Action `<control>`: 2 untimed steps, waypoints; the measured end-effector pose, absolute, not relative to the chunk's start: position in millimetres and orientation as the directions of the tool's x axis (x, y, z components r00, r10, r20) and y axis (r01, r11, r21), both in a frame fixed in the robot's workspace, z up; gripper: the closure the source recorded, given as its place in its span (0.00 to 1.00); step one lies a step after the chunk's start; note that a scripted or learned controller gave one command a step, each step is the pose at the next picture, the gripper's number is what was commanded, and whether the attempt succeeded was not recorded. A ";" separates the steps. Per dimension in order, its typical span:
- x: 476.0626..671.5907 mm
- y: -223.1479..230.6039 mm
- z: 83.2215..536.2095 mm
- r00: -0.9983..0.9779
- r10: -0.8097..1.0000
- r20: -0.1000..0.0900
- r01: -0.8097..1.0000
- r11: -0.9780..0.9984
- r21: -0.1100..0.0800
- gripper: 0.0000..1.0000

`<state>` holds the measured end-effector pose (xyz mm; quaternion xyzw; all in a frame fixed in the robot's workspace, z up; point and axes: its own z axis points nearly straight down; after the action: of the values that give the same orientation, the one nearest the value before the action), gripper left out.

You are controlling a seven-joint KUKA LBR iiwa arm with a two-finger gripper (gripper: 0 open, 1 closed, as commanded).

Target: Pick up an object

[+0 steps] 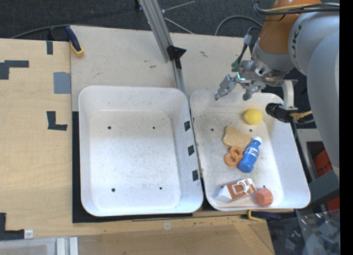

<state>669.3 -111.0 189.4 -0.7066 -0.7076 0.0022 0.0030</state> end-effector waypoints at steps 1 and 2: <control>670.5 -111.1 193.0 -0.003 1.000 0.000 1.000 0.003 -0.002 0.00; 669.0 -106.4 128.5 -0.003 1.000 -0.001 1.000 0.003 -0.008 0.00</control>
<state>669.0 -106.4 128.5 -0.7061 -0.7081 0.0029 0.0025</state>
